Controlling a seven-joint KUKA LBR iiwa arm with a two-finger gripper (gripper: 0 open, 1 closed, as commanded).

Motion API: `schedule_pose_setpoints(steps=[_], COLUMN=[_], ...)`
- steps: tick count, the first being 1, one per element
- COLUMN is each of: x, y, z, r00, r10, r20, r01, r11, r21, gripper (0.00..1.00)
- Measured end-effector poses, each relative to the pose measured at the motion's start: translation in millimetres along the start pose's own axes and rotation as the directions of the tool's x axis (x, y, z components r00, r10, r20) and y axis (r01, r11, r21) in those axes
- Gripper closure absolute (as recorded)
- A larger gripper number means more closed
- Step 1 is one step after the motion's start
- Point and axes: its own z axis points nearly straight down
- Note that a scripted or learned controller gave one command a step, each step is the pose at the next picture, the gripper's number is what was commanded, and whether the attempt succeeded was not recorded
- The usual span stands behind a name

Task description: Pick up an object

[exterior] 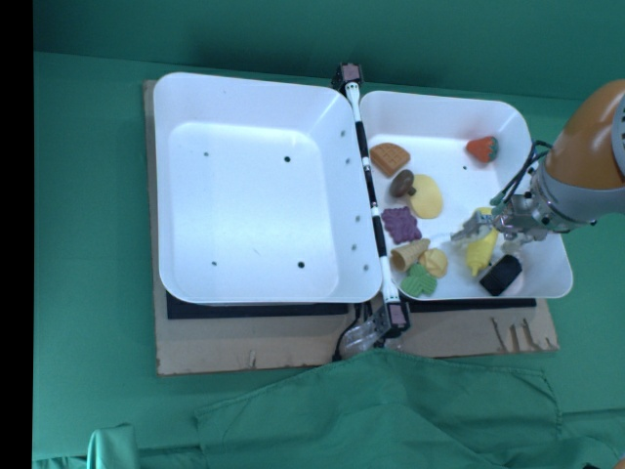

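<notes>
Right beside the gripper (467, 229), which hangs low over the right bin (553, 283) on the arm's side, lies a yellow banana (480, 253). It sits just under the gripper and a little toward the bin's front edge, so close that I cannot tell whether the two touch. Whether the gripper is released or clenched also cannot be told from this slant.

A short way off from the gripper, toward the divider (367, 179) between the bins, a small yellow toy (436, 262) rests against a tan cone (409, 253). A green toy (421, 281) lies just in front of that pair. At about the same remove but nearer the back wall, a pale yellow disc (427, 199) lies with a brown mushroom-like piece (401, 183) at its edge. A purple grape cluster (400, 224) lies between the disc and the cone.

Farther from the gripper, a brown waffle (389, 157) lies close to the divider. A red strawberry (481, 148) sits by itself near the bin's back wall, well apart from the gripper.

Beyond the divider, well away from the gripper, sits the left bin (168, 179). Both bins rest on a cardboard sheet (205, 352) on the green bench. A fold of green cloth (391, 413) lies along the bench's front.
</notes>
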Motion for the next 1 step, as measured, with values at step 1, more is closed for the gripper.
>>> schedule_pose_setpoints(steps=[1], x=[-3.3], y=[2.1], z=[-9.8], r00=[1.0], r10=[0.005], r20=[0.005], r01=[-0.005], r11=[1.0], r21=[-0.004], gripper=[1.0])
